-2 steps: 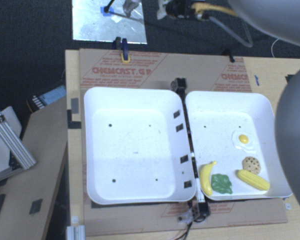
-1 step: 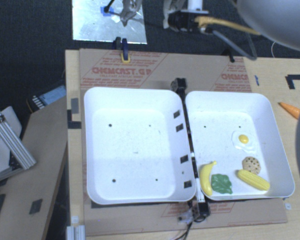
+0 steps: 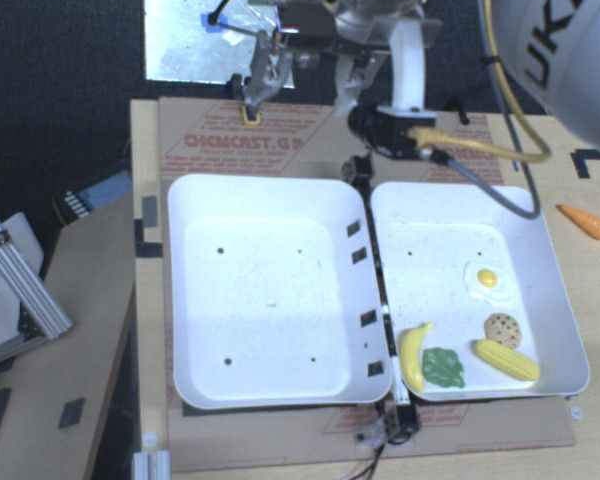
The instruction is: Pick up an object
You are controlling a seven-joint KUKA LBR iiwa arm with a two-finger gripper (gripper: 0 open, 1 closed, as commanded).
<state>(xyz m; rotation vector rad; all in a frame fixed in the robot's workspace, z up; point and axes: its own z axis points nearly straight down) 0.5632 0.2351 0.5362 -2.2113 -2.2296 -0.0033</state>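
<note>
The right bin (image 3: pixel 540 258) holds the toy food in its near corner. A fried egg (image 3: pixel 487 279) lies by the right wall. Below it are a cookie (image 3: pixel 502 329) and a corn cob (image 3: pixel 507 360). A yellow banana (image 3: pixel 414 356) lies against the near left wall, touching a green leafy piece (image 3: pixel 443 368). My gripper (image 3: pixel 302 80) hangs high over the bench's far edge, behind the bins. It is open, one finger (image 3: pixel 260 76) on the left and the other to its right, with nothing between them.
The left bin (image 3: pixel 190 268) sits beside the right one, a black hinge strip (image 3: pixel 372 268) between them. An orange carrot (image 3: pixel 587 221) lies on the bench outside the right bin. A cable (image 3: pixel 480 153) loops over the right bin's far edge.
</note>
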